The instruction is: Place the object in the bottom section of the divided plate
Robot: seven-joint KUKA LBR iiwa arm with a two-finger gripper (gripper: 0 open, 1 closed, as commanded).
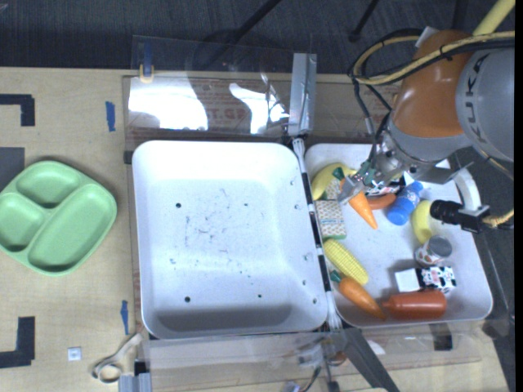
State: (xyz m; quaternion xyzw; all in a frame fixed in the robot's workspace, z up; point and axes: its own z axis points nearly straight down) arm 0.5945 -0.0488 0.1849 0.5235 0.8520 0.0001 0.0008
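The arm is down over the right-hand white plastic bin (478, 300), gripper (369, 178) hanging at the far left of the toy pile, right above the small orange plastic carrot (362, 207). Whether the pincer is spread or pressed together, I cannot tell; the wrist hides the tips, and nothing shows between them.

No object is singled out yet, and the carrot just below looks the likeliest pick. It tapers to a point and looks smooth and hard, so I'd judge a grip across the thick end safer than near the tip, where it could squirt out. It is crowded: a glossy yellow banana-shaped toy (328, 175) sits just to its left, a blue plastic piece (401, 209) just to its right, so a straight descent matters.

Nearer the camera lie a bumpy yellow corn cob (346, 260), a second orange carrot (358, 295) and a shiny red sausage (415, 304), all rounded and prone to roll.

The goal, a pale green divided plastic plate (55, 216), sits well apart on the wooden bench at the far left, past the bare left-hand white bin (221, 227). Its long near section (69, 229) is broad and shallow: carry high over both bins, release low.
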